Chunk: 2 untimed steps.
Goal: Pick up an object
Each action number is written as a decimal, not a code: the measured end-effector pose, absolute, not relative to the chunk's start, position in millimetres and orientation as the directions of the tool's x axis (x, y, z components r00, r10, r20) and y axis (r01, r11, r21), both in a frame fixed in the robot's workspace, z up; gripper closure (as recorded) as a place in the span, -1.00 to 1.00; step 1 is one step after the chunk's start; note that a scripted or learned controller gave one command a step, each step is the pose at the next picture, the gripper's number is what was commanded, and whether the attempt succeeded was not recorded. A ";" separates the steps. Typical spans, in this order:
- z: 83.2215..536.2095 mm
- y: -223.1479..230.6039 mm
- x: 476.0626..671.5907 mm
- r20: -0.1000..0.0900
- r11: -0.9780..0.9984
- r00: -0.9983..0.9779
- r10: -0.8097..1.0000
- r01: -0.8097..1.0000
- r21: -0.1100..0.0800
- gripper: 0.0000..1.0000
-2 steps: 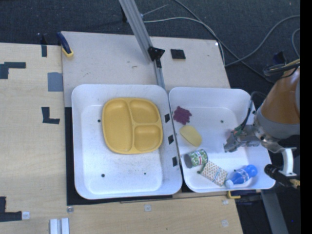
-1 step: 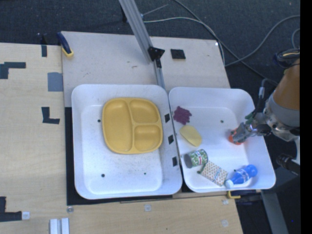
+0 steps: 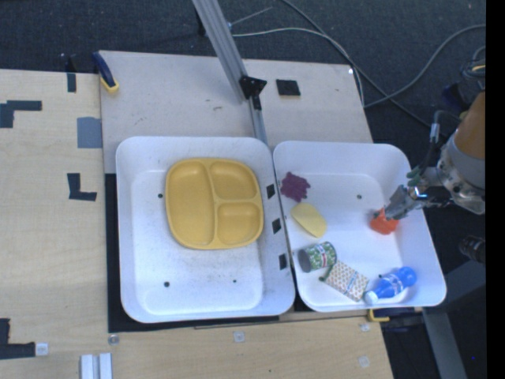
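Note:
My gripper (image 3: 397,204) hangs over the right edge of the right bin (image 3: 347,155), its tip just above a small orange-red object (image 3: 384,224). Also in that bin lie a purple piece (image 3: 294,185), a yellow lemon-shaped piece (image 3: 308,219), a green can on its side (image 3: 318,257), a patterned packet (image 3: 346,280) and a blue-and-white bottle (image 3: 391,285). The orange-red object rests on the bin floor close under the fingers; whether they touch it is unclear.
The left bin (image 3: 138,212) holds a yellow divided plate (image 3: 214,202). A metal pole (image 3: 223,38) slants down to the bins' back junction. Cables run across the dark floor behind. The arm (image 3: 465,160) enters from the right.

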State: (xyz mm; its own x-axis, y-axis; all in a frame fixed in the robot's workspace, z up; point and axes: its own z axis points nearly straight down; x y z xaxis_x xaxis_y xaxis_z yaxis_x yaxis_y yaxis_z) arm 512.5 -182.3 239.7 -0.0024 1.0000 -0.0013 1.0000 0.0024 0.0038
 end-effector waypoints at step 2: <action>228.0 -59.5 538.5 0.001 0.007 -0.007 1.000 1.000 -0.002 1.00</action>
State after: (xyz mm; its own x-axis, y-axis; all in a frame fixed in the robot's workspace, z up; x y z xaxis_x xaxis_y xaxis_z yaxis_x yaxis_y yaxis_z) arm 538.5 -59.5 228.0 -0.0071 1.0000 0.0012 1.0000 0.0071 -0.0023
